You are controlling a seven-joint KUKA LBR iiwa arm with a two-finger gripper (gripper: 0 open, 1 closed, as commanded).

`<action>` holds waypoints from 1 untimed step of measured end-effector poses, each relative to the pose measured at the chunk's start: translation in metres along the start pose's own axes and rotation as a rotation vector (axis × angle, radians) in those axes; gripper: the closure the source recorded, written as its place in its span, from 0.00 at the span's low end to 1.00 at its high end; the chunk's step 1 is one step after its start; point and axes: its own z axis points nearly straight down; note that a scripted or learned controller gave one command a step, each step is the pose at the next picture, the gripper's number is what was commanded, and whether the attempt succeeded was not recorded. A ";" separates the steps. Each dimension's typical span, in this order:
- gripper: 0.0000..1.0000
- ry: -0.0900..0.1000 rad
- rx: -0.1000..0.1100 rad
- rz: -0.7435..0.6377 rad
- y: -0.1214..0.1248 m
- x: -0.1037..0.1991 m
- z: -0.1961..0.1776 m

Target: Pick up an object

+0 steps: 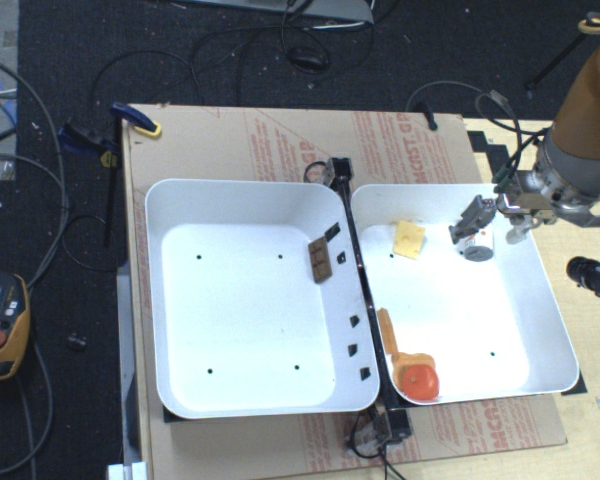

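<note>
Pale yellow, blocky object (409, 239) lies in the right bin (540, 298).

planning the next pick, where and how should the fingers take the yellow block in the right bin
Judging from this view, grip the yellow block across its two opposite flat sides, coming straight down from above. It lies flat on the right bin floor, with open floor on every side, clear of the walls. The gripper hangs just to its right, so the move looks short.
</note>
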 end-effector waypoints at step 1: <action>0.00 -0.001 -0.004 -0.002 0.019 0.025 -0.052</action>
